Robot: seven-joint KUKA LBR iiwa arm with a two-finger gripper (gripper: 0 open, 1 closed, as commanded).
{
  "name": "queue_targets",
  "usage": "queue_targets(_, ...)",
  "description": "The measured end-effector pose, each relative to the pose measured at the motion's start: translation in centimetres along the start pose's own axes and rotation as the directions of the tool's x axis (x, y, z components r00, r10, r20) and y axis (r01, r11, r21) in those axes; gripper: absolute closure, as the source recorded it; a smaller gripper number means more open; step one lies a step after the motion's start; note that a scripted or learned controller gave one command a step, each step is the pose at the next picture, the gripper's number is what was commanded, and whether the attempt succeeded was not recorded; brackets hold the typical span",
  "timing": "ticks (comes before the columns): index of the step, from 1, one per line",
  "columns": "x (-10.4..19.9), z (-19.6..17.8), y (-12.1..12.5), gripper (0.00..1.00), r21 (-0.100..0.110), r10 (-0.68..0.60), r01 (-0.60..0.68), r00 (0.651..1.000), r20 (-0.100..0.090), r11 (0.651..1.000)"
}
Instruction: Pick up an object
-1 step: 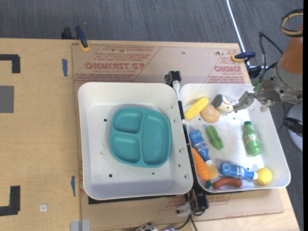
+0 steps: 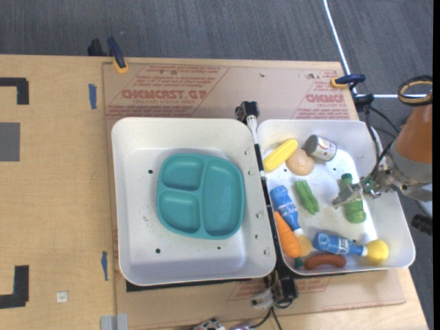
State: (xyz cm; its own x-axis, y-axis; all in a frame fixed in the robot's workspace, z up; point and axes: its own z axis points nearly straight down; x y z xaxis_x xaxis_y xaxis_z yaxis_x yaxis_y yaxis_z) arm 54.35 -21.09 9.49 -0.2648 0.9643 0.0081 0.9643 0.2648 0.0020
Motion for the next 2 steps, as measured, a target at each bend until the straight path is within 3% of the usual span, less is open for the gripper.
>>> queue_targets(1, -0.3, -1.0, -0.1, 1.00, -0.002, 0.003, -0.003, 1.000, 0.008, 1.000)
queue_targets(2, 8.5, -6.1, -4.3, 1.00, 0.003, 0.227, -0.227, 0.974, 0.006, 0.974)
